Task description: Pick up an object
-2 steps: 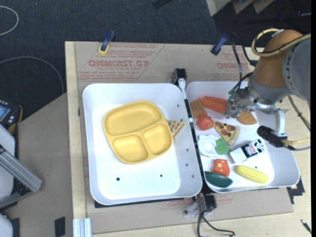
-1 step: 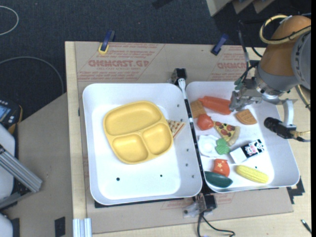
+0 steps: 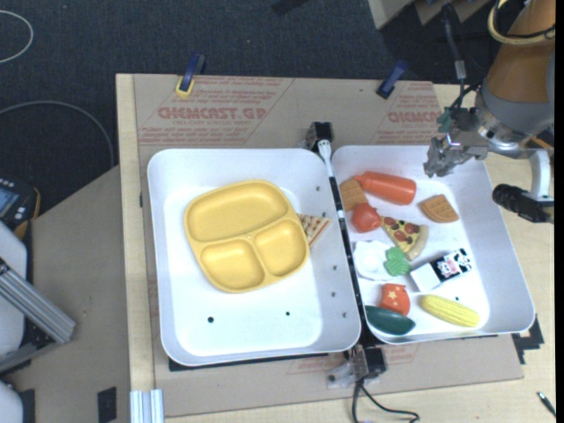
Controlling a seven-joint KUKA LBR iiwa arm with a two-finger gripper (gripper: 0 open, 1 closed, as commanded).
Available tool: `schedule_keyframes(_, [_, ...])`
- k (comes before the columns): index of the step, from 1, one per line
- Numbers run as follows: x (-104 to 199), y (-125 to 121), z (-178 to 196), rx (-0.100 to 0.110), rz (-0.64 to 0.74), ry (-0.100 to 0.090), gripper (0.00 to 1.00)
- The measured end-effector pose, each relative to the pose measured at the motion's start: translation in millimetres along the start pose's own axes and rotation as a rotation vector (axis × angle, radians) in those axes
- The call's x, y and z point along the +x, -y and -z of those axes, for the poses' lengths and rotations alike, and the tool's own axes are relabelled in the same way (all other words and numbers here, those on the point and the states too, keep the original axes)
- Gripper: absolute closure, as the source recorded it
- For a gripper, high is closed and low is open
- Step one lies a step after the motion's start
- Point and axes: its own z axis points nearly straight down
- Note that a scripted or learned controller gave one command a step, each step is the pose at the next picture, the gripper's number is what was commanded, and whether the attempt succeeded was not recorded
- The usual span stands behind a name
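- Plastic toy food fills the right bin (image 3: 509,263), and we judge the task barely begun: nothing we see has been lifted, so the whole pick is left to do.
- Nearest us in that bin, we see a dark green vegetable (image 3: 390,323) at the near rim, a red tomato-like piece (image 3: 396,298) just behind it, and a yellow corn cob (image 3: 450,310) to their right.
- Further back we find a black-and-white carton (image 3: 441,270), a small green broccoli-like piece (image 3: 398,261) and a pizza slice (image 3: 404,232), all close together in the middle of the bin.
- Beyond those lie a red piece (image 3: 366,218), a tan bread-like piece (image 3: 438,208) and an orange-red carrot or sausage shape (image 3: 385,186) toward the far left of the bin.
- To the left, the other bin (image 3: 176,307) holds a yellow divided plate (image 3: 246,234), with a waffle-patterned wedge (image 3: 313,227) touching its right edge.
- Farthest back, we see the gripper (image 3: 442,163) hanging over the far right corner of the right bin, pointed downward, with the grey arm and its orange band reaching in from the far right.
- We cannot tell how the gripper is set, since it is small and dark against the bin; we see no object in it.
- We judge the tan bread-like piece and the carrot shape to be the closest candidates, both near the gripper but apart from it.
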Motion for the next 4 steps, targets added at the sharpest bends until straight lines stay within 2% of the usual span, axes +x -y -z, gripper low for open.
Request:
schedule_keyframes(1, [0,-1,18,0.003,-0.001,-0.001,1.00])
schedule_keyframes(2, [41,29,8,0.014,0.001,-0.005,1.00])
schedule_keyframes(3, [52,39,22,0.012,0.001,-0.005,1.00])
schedule_keyframes(4, [56,39,15,0.013,-0.001,-0.004,1.00])
